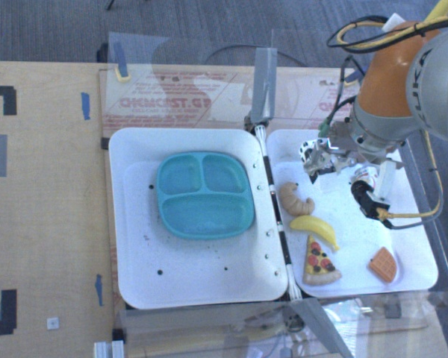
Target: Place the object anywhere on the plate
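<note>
While the pizza slice and the waffle lie nearest along the front of the right bin, the banana sits just behind them, with the croissant touching or nearly touching its upper end, close to the divider. Across that divider, the teal plate rests in the middle of the left bin, its three compartments bare. Farther back in the right bin, the gripper hangs over the white floor behind the croissant, apart from every item; whether its claw is wide or narrow I cannot tell, and nothing is visible in it.

No object looks picked yet, so the step in hand seems to be choosing and grasping one. The croissant is the closest candidate. To do this well, the arm should come down centred over its thick middle, with the claw set across the narrow width, not along the curve, and well clear of the banana so the two are not nudged together. Lifting straight up before crossing the divider should avoid catching the bin wall, and any compartment of the plate will serve.
</note>
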Tool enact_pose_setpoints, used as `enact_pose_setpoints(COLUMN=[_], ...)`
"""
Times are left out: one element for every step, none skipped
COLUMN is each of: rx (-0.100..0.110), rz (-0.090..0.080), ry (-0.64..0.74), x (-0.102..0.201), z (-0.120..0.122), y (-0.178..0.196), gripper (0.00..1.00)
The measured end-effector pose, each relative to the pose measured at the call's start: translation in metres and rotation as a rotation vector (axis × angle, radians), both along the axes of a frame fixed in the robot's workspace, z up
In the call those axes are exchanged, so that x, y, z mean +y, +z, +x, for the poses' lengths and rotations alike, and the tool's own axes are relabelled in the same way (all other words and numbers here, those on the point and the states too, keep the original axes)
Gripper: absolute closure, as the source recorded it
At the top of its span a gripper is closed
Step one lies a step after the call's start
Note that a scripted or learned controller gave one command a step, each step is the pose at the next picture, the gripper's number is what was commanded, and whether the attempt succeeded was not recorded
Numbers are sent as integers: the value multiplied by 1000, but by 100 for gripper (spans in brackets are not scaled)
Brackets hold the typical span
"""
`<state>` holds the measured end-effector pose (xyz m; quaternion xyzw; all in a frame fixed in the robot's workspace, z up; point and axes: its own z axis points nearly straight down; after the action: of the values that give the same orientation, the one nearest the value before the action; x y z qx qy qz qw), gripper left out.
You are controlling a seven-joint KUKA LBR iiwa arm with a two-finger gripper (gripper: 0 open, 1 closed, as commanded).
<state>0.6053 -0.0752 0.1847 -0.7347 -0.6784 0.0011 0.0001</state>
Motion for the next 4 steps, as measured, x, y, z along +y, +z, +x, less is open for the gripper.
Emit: enact_pose_setpoints(rx=[-4, -3, -7, 1], rz=[2, 1, 1, 2], ry=[229, 228, 230, 125], x=[84, 84, 85, 166], z=[10, 10, 11, -6], y=[1, 0, 11, 0], gripper=[100, 0, 100, 100])
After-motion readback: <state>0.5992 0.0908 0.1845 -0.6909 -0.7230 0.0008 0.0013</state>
